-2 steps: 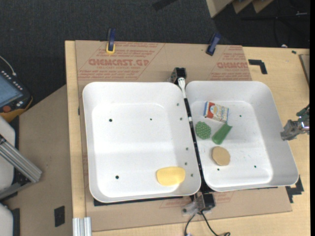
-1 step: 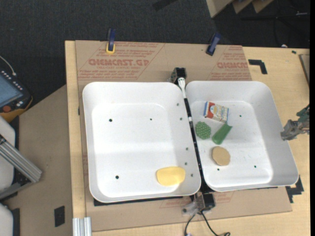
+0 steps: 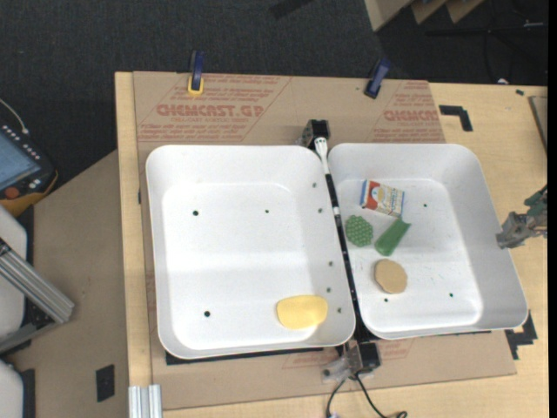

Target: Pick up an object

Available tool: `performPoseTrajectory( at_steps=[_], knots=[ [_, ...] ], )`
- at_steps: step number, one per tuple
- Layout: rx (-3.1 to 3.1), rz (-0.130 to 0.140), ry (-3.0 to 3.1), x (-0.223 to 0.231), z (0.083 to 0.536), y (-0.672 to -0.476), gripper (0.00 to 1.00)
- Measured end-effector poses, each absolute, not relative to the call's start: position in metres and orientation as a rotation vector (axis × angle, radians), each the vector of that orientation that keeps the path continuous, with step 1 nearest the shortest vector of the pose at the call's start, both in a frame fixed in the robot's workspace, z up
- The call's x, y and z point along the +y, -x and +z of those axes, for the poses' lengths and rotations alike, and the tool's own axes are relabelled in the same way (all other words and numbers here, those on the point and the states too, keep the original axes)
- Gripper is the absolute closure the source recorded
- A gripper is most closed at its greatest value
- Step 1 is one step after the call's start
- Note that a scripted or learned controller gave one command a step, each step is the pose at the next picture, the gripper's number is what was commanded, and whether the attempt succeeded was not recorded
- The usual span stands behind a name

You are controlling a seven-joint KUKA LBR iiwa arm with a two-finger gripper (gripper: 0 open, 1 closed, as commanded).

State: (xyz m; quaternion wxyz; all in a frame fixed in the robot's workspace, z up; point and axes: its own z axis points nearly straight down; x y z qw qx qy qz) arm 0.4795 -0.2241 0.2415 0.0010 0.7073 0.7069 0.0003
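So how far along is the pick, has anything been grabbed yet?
Nothing looks done: the hand sits at the right bin's outer edge, with no object between its fingers. In that bin lie the small carton, green round piece, green block and tan disc; the yellow piece lies in the left bin. Reaching in, grasping and lifting are all left.

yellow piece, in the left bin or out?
In. The yellow piece lies on the floor of the left bin, near its front right corner, inside the rim.
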Motion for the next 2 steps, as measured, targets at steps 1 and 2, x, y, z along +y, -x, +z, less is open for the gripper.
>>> performPoseTrajectory(
  at_steps=[1, 2],
  knots=[
    [2.219, 0.001, -2.220, -0.2241, 0.2418, -0.4795, 1.00],
    [2.219, 0.001, -2.220, -0.2241, 0.2416, -0.4795, 1.00]
  ],
)
